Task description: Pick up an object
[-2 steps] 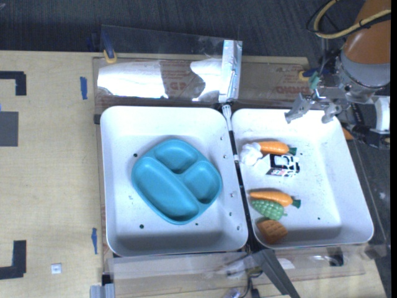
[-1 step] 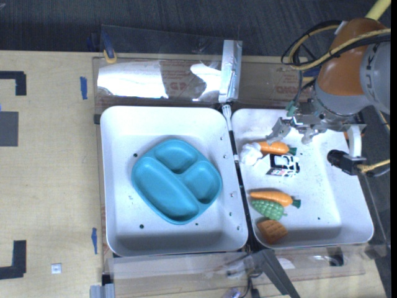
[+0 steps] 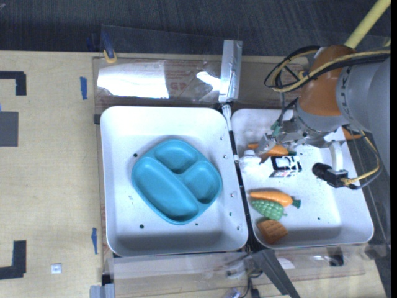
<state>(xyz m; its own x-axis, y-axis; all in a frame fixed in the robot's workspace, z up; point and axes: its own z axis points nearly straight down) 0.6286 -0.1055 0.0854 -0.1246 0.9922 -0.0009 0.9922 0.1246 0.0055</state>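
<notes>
- The left bin [image 3: 111,228] sits on the surface and carries a blue divided tray [image 3: 177,179] about its middle; bare white floor rings the tray on all sides.
- The shared wall between the bins runs just left of the claw's working area, so any sideways shift that way has little room.
- In the right bin [image 3: 353,225], the claw [image 3: 276,143] hangs low near the far-left corner, right over a small orange object [image 3: 273,149] by a black-and-white tag [image 3: 285,165]. I cannot tell how wide the claw stands or whether it grips anything.
- Towards the near-left corner lie a toy corn cob [image 3: 272,197], a green piece [image 3: 270,210] touching it, and a brown piece [image 3: 272,230] just beside.
- Judged best: descend straight, centre on the orange object, close before lifting, rise vertically.
- The right half of this bin's floor offers open room.
</notes>
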